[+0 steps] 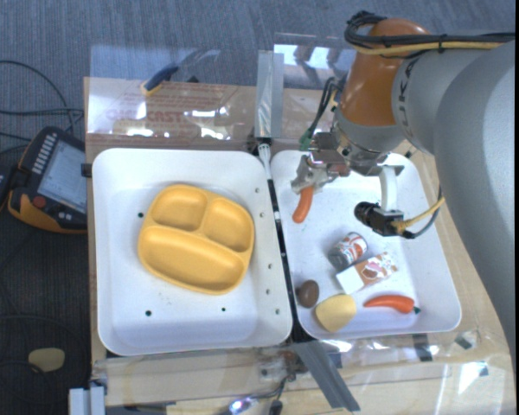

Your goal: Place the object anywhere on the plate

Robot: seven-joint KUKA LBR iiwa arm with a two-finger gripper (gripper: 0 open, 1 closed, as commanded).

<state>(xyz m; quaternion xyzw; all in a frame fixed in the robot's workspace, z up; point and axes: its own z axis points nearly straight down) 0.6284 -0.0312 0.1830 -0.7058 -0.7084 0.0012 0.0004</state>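
- We see the gripper (312, 173) over the right bin (432, 258), its fingers pinching the top of a small orange carrot (304, 204) that hangs just beside the wall between the bins.
- The yellow plate (196, 236) sits in the left bin (112, 258), well apart from the carrot.
- We judge the pinch shallow: a swing across could shake the carrot loose.
- Carried low, its tip may catch the dividing wall.
- A late release could drop it beside the plate.
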